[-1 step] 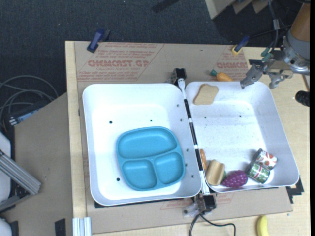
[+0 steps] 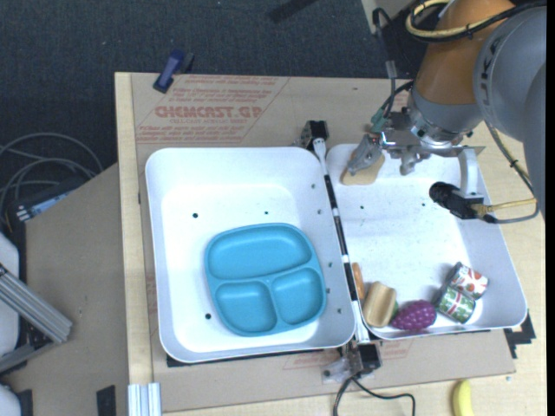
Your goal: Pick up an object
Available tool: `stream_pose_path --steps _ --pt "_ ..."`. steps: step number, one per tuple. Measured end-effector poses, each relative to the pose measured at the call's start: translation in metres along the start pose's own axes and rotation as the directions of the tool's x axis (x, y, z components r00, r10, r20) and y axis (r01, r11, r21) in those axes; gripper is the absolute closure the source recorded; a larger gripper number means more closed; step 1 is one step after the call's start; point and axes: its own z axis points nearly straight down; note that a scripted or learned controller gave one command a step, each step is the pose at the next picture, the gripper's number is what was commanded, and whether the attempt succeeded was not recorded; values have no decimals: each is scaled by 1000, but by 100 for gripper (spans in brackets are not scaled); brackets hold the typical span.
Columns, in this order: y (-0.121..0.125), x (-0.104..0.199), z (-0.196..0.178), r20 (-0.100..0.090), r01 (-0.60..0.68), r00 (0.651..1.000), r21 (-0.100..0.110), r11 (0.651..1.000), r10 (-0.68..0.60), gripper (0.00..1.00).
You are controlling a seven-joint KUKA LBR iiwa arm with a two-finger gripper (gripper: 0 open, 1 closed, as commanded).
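Grasp step: gripper (image 2: 383,152) at right bin's (image 2: 494,258) far corner, fingers closed on tan block (image 2: 361,173); next, lift clear

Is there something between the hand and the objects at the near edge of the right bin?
Nothing visible stands in the way. The hand is over the far end of the right bin, beside a tan object. The purple grapes and small can lie at the near edge, across bare bin floor.
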Motion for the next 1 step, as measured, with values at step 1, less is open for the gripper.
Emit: stream_pose_path --steps 1 --pt "22 -31 65 2 -3 1000 2 1000 3 0"
